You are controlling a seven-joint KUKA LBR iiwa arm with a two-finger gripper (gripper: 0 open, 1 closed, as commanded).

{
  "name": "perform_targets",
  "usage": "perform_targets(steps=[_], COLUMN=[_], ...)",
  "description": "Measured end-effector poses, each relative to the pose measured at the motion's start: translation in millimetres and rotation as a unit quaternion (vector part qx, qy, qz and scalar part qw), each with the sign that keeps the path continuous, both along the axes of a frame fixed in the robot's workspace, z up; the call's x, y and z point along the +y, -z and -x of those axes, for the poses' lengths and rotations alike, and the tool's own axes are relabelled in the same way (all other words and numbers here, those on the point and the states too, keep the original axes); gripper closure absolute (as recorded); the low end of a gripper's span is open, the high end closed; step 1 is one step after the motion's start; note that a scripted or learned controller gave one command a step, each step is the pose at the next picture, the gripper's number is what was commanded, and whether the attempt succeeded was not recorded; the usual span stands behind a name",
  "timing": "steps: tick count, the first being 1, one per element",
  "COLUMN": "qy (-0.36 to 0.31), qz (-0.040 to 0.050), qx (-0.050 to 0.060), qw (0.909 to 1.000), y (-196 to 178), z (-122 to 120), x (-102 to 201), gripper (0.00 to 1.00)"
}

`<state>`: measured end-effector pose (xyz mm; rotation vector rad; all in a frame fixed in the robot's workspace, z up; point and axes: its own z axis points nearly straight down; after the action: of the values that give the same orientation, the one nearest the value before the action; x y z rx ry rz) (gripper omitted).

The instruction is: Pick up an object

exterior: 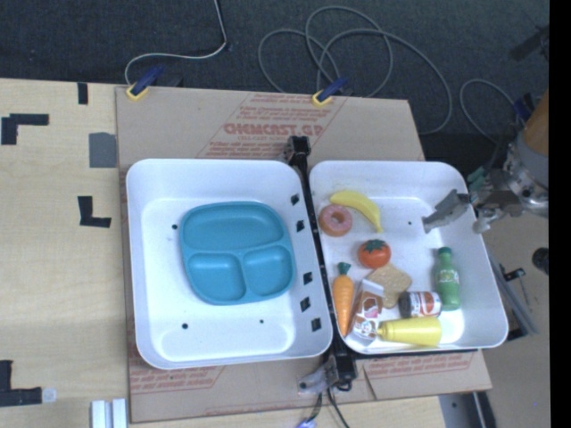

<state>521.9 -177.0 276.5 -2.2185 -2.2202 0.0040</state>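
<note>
The right bin (401, 175) holds the pickable things, nine by count: one banana (359, 206), one pink donut (336, 221), one tomato (375, 253), one carrot (343, 300), one slice of bread (388, 281), one green bottle (446, 278), one small can (419, 305) with a red and white label, one yellow bottle (411, 332) lying on its side, and one red and white packet (365, 317) — none of their labels can be read at this size. The gripper (443, 211) hangs over the bin's upper right part, its grey fingers pointing left and down; whether they are spread or pressed together cannot be told, and nothing shows between them. The green bottle lies just below the fingertips, the banana and donut well to their left. The left bin (152, 181) holds a single blue divided plate (236, 250) with three compartments. Both bins sit on a cardboard sheet (259, 123) printed in red, reading roughly "CHEMCAST GP" — the smaller lines are unreadable. Two yellow and blue clamps (140, 86) grip the sheet's far edge.
</note>
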Motion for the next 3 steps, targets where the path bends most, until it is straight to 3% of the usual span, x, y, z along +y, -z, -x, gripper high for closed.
perform_targets(steps=[1,2,3], qy=[0.0,0.0,0.001], qz=[-0.0007,0.0022,0.0029], qx=[0.001,-0.005,-0.004], qw=[1.0,1.0,1.0], y=[168,191,183], z=[-44,-21,-22], x=[41,59,58], gripper=[0.0,0.0,1.0])
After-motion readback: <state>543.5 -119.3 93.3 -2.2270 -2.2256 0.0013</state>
